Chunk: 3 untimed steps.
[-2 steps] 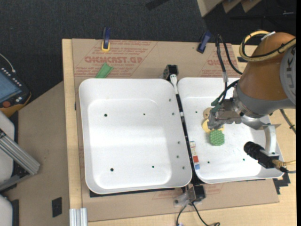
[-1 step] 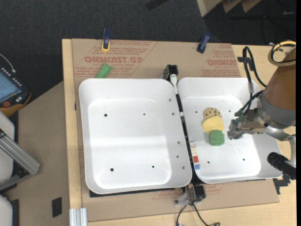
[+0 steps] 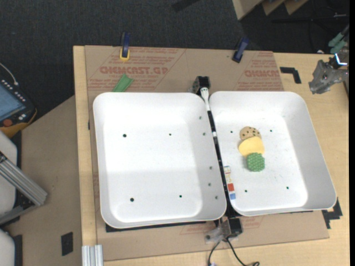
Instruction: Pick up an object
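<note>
2 bins (image 3: 150, 204); right one has 3 objects: cookie (image 3: 250, 133), yellow piece (image 3: 251, 145), green piece (image 3: 255, 162). Gripper (image 3: 327, 73) state unclear.

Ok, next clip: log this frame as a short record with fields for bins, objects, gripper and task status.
bins: two shallow white bins side by side, left white bin, right white bin
objects: tan spotted round piece, yellow rounded piece, green bumpy round piece, clustered touching in the right bin
gripper: grey two-finger gripper beyond the right bin's far right corner
status: nothing lifted yet
</note>
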Tool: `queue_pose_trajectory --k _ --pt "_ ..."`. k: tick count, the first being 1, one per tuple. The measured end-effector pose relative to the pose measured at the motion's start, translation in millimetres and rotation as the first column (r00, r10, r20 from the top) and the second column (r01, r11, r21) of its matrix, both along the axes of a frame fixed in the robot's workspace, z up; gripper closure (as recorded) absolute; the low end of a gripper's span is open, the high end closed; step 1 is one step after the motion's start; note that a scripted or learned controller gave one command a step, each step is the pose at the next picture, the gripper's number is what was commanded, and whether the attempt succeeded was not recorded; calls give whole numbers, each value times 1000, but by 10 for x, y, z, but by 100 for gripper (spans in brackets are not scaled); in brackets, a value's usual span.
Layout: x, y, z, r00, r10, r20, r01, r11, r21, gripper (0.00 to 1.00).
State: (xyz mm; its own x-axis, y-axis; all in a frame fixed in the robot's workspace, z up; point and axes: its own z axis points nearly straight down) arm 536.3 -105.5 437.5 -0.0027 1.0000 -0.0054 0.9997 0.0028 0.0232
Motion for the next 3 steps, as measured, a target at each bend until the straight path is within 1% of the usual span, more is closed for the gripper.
queue_pose_trajectory --k 1,2,3 --pt "271 -33 -893 1000 -3 -31 3 1000 6 100" --pt "-484 -845 -1574 999 -15 -33 15 1000 5 100" --pt "-569 -1053 -607 1000 -5 -12 5 1000 -1 100"
